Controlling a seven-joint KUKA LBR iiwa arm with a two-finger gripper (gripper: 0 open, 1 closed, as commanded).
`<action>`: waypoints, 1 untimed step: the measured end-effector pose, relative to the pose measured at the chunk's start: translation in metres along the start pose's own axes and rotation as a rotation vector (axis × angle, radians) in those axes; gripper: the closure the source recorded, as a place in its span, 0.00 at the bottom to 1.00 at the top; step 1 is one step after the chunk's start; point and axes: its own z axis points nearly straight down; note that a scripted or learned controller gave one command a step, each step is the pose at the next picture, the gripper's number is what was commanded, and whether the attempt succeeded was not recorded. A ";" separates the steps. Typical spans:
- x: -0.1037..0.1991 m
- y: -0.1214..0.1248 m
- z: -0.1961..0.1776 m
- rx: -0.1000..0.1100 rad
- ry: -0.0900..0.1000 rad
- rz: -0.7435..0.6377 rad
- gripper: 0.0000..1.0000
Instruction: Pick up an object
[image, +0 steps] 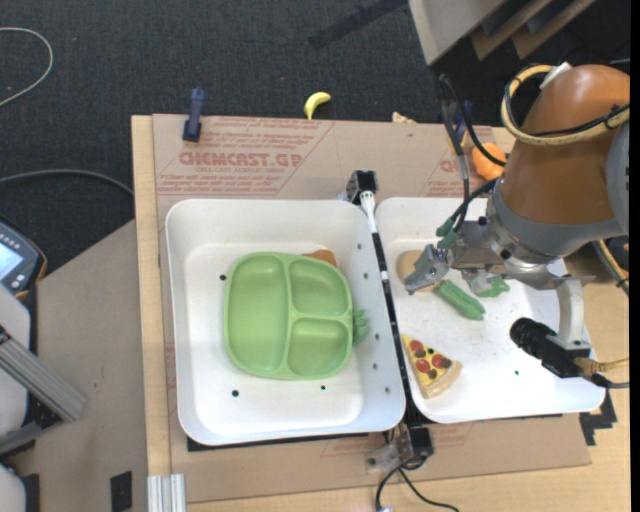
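Observation:
My gripper (428, 272) hangs low over the upper left part of the right bin (500, 400). Right beside it on the left lies a tan rounded object (407, 264), partly hidden by the gripper. A green pod-shaped toy (463, 299) lies just to the gripper's right and below it, on the bin floor. Near the bin's lower left sits a toy pizza slice (432, 365). I see nothing clearly held.
The left bin (190, 330) holds a green divided plate (288, 315), with an orange piece (322, 256) peeking out behind it and a small green piece (360, 325) at its right edge. A yellow banana (317, 102) and a blue clip (193, 114) lie beyond the bins.

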 end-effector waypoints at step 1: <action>-0.030 -0.020 -0.113 -0.006 -0.002 0.000 0.00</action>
